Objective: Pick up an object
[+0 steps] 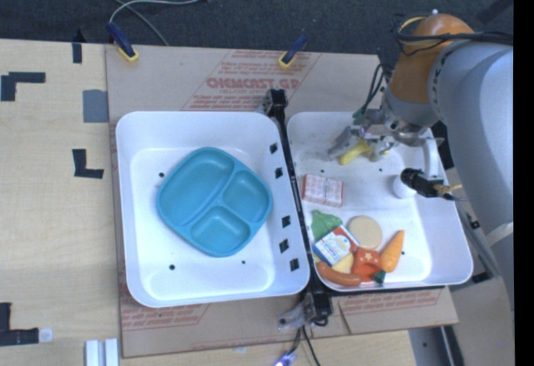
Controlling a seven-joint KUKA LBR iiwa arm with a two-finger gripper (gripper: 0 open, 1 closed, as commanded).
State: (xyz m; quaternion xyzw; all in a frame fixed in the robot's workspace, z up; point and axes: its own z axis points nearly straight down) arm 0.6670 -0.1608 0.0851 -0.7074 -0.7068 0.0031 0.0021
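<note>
- Yellow toy [357, 153] sits under the gripper [360, 142] in the right bin [450, 273]; we judge the grasp step.
- We cannot tell its opening; next, lift.

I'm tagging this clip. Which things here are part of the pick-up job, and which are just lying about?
Job: tool; banana at the tool; right bin with carrot, packet, cookie.

Lying about: blue tray in left bin; clamps; cable.

One camera is looking down at a slant from above the bench [50, 131]; both bins [133, 189] are sitting within frame.
</note>
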